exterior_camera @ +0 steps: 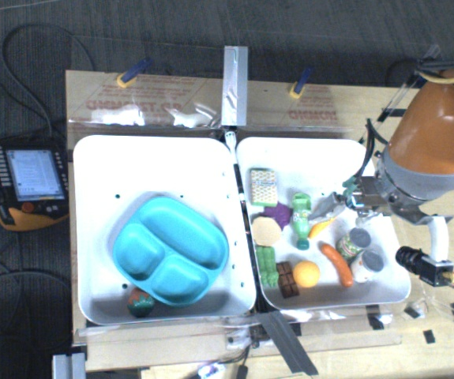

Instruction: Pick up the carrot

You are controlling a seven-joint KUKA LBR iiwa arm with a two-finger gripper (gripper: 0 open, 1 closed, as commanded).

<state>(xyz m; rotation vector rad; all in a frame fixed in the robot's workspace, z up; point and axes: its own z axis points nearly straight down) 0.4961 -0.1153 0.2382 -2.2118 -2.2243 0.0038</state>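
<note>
carrot [337,264] in right bin, below claw [331,205].

Floor [132,14]: dark grey carpet, fine ribbed texture, on the far and left sides of the bench. Cables [21,46]: thin black and pale leads looping across the carpet at far left. Bench [345,105]: pale wood top, square-edged. Clear sheet [148,101]: taped along the bench's far edge, held by two blue-and-yellow clamps [134,73]. Light: even, overhead, soft shadows.
</note>
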